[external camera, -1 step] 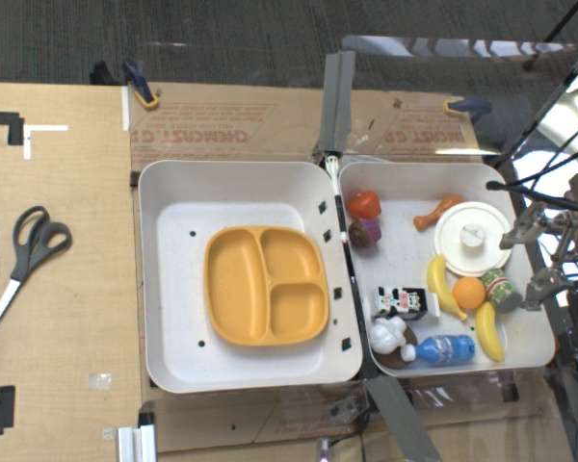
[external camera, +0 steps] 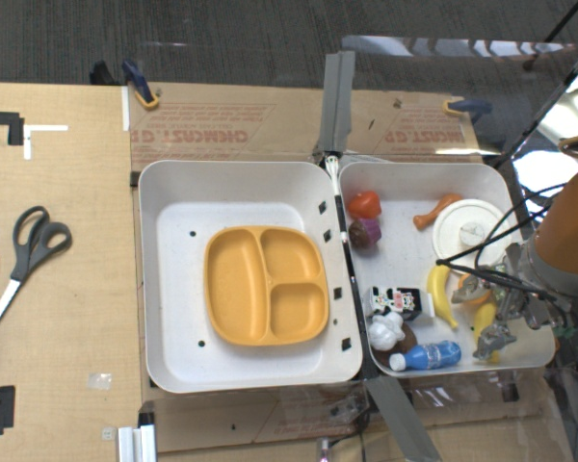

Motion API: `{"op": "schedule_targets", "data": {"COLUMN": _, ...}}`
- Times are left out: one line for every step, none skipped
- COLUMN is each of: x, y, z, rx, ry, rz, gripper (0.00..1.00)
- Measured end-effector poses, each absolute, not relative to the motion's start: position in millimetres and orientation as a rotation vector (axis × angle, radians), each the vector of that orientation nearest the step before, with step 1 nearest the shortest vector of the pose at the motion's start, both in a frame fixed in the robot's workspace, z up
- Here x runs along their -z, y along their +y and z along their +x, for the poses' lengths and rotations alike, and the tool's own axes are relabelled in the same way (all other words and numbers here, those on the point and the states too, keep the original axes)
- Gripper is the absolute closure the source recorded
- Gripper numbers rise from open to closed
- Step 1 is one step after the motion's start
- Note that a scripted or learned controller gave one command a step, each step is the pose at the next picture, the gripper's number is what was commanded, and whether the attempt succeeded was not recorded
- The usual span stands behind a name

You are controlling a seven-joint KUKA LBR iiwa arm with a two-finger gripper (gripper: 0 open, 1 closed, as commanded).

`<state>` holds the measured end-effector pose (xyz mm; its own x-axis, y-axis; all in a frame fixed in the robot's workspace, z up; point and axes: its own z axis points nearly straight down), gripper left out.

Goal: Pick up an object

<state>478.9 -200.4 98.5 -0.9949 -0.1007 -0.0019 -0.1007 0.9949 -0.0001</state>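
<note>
- Two shallow white bins sit side by side on the bench, the left bin [external camera: 164, 287] and the right bin [external camera: 405, 176], with the arm reaching in from the right edge of the camera view.
- At the right bin's lower right corner, the gripper [external camera: 501, 327] hangs low among cables and metal fittings; whether it is open, closed or gripping anything cannot be told from this angle.
- Just left of the gripper lies a yellow banana [external camera: 441, 295], and a smaller yellow piece [external camera: 486, 318] sits right against the gripper's metalwork.
- Below and to the left of the gripper, a blue bottle with a white cap [external camera: 426, 356] lies on its side near the bin's front wall.
- Further left of the gripper are a small black-and-white carton [external camera: 397, 303] and a white crumpled item [external camera: 385, 333], close together.
- Above the gripper rests a white round lid [external camera: 470, 227], with an orange carrot-shaped toy [external camera: 435, 212] beside it.
- Well to the upper left of the gripper, a red tomato-like toy [external camera: 365, 204] touches a dark purple round toy [external camera: 364, 233].
- Far left of the gripper, a yellow divided plate [external camera: 267, 285] lies in the left bin.
- Beyond both bins, scissors [external camera: 27, 255] rest on the bench.
</note>
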Motion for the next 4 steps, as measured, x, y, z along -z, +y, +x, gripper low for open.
{"op": "schedule_targets", "data": {"x": -93, "y": -148, "z": 487.5, "rx": 0.003, "ry": 3.136, "rz": -0.088, "gripper": 0.00}}
{"op": "schedule_targets", "data": {"x": -94, "y": -121, "z": 552.5, "rx": 0.003, "ry": 3.133, "rz": 0.068, "gripper": 0.00}}
{"op": "schedule_targets", "data": {"x": -94, "y": -135, "z": 644.9, "rx": 0.002, "ry": 3.134, "rz": -0.064, "gripper": 0.00}}
{"op": "schedule_targets", "data": {"x": -94, "y": -103, "z": 660.6, "rx": 0.001, "ry": 3.132, "rz": 0.120, "gripper": 0.00}}
